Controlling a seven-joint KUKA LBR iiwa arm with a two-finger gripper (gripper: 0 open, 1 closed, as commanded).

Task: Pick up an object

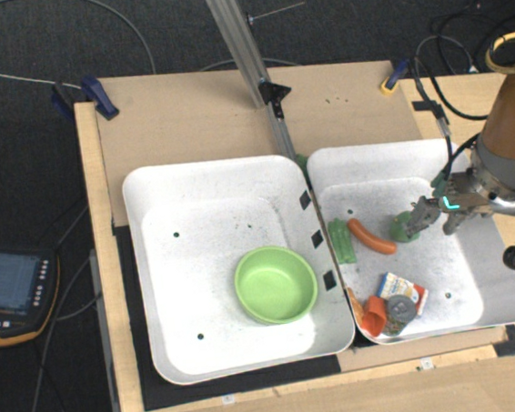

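Camera view puts my gripper [421,218] low in the right bin [488,313] at a green object [404,227]; jaw state I cannot tell, so I judge nothing lifted yet.

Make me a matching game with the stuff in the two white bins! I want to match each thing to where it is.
Things:
1. green bowl
2. orange carrot-shaped toy
3. robot hand
4. green block

Places:
A. lying just to the right of the green block
B. alone in the left bin
C. against the right bin's left wall
D. low over the right bin, at a small green thing

Pairs: 1-B, 2-A, 3-D, 4-C
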